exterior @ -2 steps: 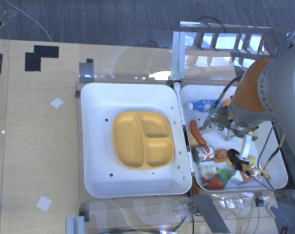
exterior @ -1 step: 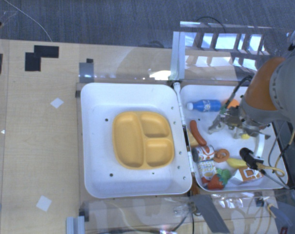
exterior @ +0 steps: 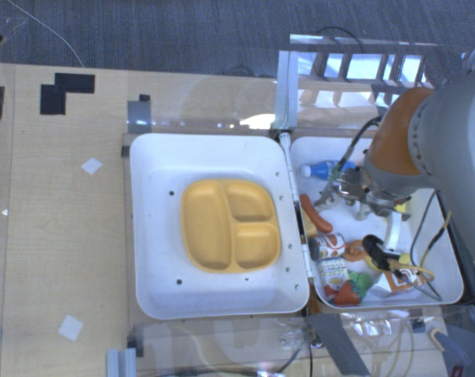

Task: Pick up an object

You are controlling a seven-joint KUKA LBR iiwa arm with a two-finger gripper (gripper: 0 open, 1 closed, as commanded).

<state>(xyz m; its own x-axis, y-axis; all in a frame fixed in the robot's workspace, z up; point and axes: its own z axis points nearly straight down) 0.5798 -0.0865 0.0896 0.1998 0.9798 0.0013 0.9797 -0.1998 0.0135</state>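
My gripper [exterior: 345, 192] hangs low over the back half of the right bin [exterior: 451, 289], under the grey wrist with its orange band. A blue and white bottle [exterior: 319, 169] lies just to its left, near the bin's back wall. A red sausage [exterior: 316, 214] lies at a slant just in front and to the left of the gripper. Nearer the front lie a small can [exterior: 328, 247], an orange piece [exterior: 354, 250], a printed packet [exterior: 333, 273], a red strawberry-like piece [exterior: 347, 293] and a green piece [exterior: 363, 283]. I see nothing held in the gripper.
The left bin [exterior: 155, 210] holds a yellow divided plate [exterior: 230, 225] at its middle. A metal rack [exterior: 355, 65] stands behind the right bin. The bins' shared wall [exterior: 294, 210] runs close to the sausage and can. Black markers [exterior: 64, 91] lie on the bench at far left.
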